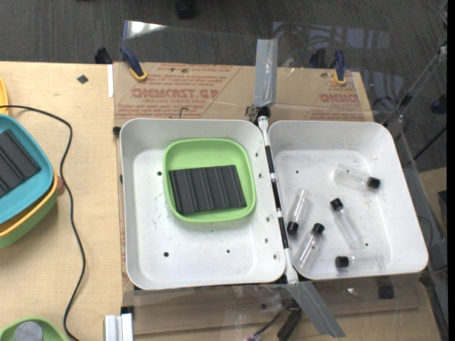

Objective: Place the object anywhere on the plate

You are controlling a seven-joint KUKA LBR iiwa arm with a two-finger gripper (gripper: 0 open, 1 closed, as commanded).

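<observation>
- In the left bin (206,254), toward its 12 o'clock side, sits the green plate (210,148), level, with a dark ribbed insert (207,189) lying flat inside it.
- In the right bin (320,155), apart from the plate, lie five clear vials with black caps, all on their sides.
- One vial (354,177) rests at about 2 o'clock in that bin, its cap pointing to 4 o'clock.
- Two vials (298,208) (308,246) lie near the 8 o'clock side, just beside the wall shared with the left bin.
- Another vial (347,226) lies near the middle, and the last vial (362,261) at 5 o'clock along the near wall.
- At 9 o'clock of the bench, stacked teal and yellow trays (25,183) sit beside a black cable (73,212).
- The gripper's state: I cannot tell.
</observation>
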